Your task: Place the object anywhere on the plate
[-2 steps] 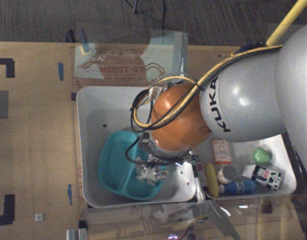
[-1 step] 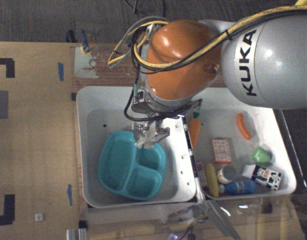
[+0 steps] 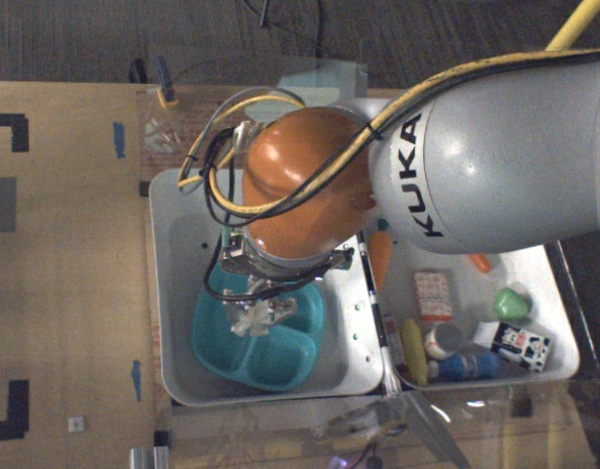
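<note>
A teal plate (image 3: 280,355) with divided compartments lies in the left bin (image 3: 173,291), toward its front. My gripper (image 3: 259,316) hangs straight over the plate's rear part, below the orange wrist band. Something pale and crumpled shows at the fingertip area, but I cannot make out whether it is an object or part of the gripper. The arm's body hides the back of the plate and much of the left bin.
The right bin (image 3: 559,345) holds an orange carrot (image 3: 380,252), a small patterned box (image 3: 433,294), a yellow banana (image 3: 414,350), a green object (image 3: 511,304), a black-and-white carton (image 3: 521,345) and a blue bottle (image 3: 468,365). Wooden bench lies left of the bins.
</note>
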Action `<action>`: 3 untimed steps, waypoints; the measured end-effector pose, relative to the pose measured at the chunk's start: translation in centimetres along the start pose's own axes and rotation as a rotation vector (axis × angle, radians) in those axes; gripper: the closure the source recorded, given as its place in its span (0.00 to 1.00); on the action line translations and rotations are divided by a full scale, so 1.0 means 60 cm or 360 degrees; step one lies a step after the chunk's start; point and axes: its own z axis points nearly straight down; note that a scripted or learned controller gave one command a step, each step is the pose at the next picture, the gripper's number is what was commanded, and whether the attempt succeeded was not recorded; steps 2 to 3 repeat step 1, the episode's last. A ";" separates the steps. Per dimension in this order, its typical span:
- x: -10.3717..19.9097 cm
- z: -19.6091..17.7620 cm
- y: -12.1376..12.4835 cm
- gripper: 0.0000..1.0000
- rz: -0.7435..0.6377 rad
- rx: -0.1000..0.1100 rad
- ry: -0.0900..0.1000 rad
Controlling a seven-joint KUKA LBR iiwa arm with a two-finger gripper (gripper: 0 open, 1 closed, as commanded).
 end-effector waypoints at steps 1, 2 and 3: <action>0.021 0.098 0.025 1.00 0.0580 0.0038 -0.0029; 0.021 0.098 0.025 1.00 0.0580 0.0038 -0.0029; 0.021 0.098 0.025 1.00 0.0580 0.0038 -0.0029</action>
